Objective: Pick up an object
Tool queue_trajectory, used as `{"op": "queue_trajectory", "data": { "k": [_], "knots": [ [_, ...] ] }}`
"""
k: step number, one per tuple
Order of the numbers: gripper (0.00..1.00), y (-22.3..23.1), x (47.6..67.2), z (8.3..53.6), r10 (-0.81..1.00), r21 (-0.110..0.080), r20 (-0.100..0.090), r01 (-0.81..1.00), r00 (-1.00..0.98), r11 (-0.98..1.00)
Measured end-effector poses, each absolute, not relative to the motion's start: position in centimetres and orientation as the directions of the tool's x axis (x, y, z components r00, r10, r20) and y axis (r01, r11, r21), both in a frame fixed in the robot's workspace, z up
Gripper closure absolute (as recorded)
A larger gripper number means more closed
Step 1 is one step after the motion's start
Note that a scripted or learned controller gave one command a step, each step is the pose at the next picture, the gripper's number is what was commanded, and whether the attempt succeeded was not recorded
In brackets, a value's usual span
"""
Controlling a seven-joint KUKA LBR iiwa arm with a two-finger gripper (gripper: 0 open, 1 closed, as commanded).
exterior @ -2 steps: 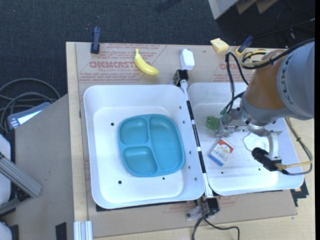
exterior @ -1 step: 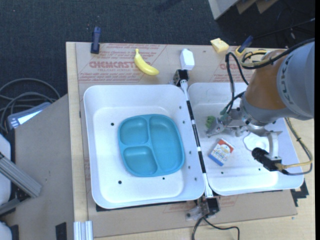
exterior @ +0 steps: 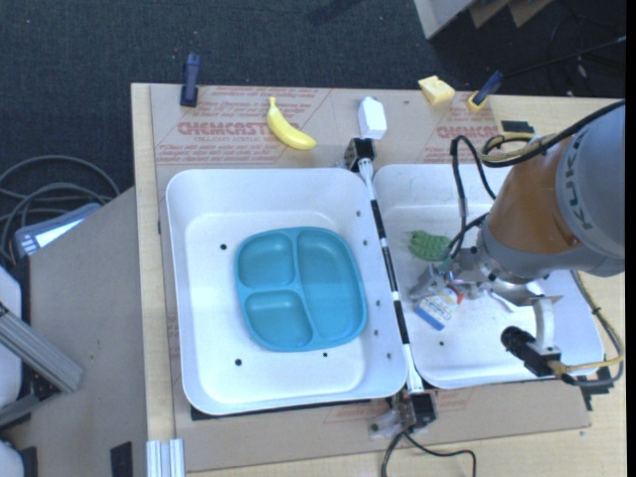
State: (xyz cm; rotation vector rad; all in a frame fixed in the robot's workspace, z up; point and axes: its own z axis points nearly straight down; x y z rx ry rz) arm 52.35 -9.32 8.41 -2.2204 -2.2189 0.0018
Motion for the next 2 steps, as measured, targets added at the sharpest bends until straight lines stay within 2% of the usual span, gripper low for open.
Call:
{"op": "queue_trajectory", "data": {
  "k": [1,2],
  "knots": [
    [1.00,-9.3,52.4,9.4,1.000,-0.001,0.000,1.000,0.001,-0.001],
    [1.00,-3.4,52.3,18.5,1.000,0.001,0.001,1.000,-0.001,0.001]
  ]
}}
